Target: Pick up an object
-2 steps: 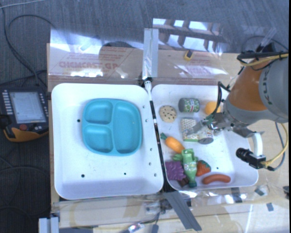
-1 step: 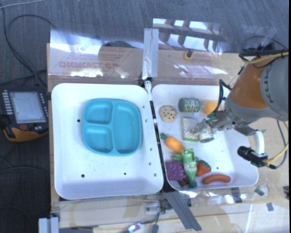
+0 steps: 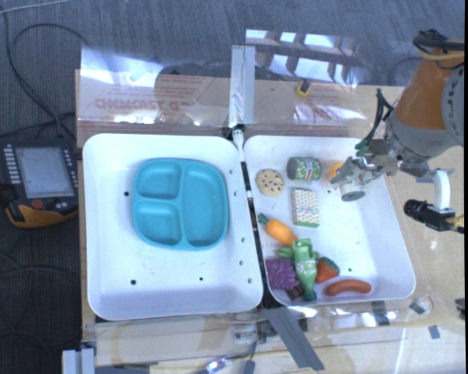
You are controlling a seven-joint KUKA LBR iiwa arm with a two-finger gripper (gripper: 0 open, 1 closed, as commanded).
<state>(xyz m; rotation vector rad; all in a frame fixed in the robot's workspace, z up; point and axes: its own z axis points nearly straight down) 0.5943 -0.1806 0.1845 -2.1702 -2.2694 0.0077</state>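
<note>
Camera view has my end effector hanging over the upper right part of the right bin, reached in from the right. From this slant I cannot tell its state, and I see nothing carried in it.

Nearest to it is a small orange piece, just beside it toward the bin's back wall, partly hidden. A dark green can lies a little further left, then a round cookie. Below them sits a pale cracker-like block, then a carrot. Toward the front edge the toys crowd together: a green bottle, a purple bunch, a strawberry and a red sausage. I judge the loose ones near me the easier picks, since the front cluster leaves little room around each piece.

The left bin holds a blue divided plate, lying flat in the middle. Both bins rest on the desk, with clear plastic sheeting behind them. On the grey carpeted floor to the left lie a control pendant and cables.
</note>
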